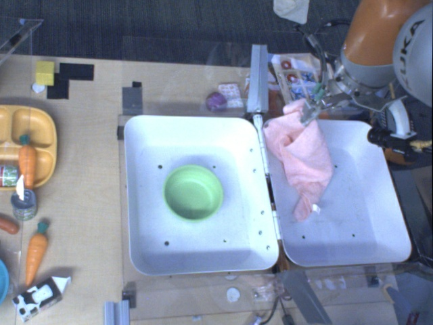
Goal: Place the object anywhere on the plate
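Note:
A round green plate (193,192) lies in the middle of the left white bin (149,249). A pink cloth (304,158) hangs crumpled along the left side of the right bin (358,235), with its lower tip trailing toward the bin's middle. Its top corner is pulled up to my gripper (310,111), which is shut on that corner near the right bin's back left corner. The cloth lies to the right of the divider between the bins, apart from the plate.
A metal divider rail (258,80) stands behind the bins. A purple item (216,101) and printed packets (295,73) lie at the back. A yellow tray (27,144), toy carrots (35,249) and a cow-patterned carton (42,294) sit on the bench at left.

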Controlling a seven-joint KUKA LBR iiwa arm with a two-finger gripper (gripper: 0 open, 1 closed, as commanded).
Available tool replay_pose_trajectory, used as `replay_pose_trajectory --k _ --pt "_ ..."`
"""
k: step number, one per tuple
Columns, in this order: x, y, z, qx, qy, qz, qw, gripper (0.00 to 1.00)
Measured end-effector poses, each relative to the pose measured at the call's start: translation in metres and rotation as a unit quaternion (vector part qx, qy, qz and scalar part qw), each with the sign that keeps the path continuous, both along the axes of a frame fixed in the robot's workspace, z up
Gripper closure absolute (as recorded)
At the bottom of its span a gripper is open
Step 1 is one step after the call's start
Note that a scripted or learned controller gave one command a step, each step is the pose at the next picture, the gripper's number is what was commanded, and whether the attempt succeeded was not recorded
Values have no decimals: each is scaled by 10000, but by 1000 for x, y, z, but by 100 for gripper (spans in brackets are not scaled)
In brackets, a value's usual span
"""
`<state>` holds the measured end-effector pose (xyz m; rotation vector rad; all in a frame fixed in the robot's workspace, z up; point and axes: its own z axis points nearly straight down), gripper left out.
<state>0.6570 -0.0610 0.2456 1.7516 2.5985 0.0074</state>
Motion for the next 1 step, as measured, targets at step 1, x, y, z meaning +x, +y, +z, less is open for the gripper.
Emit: replay_pose_trajectory --k 1 --pt "-78 56 -17 11 22 -699 9975 100"
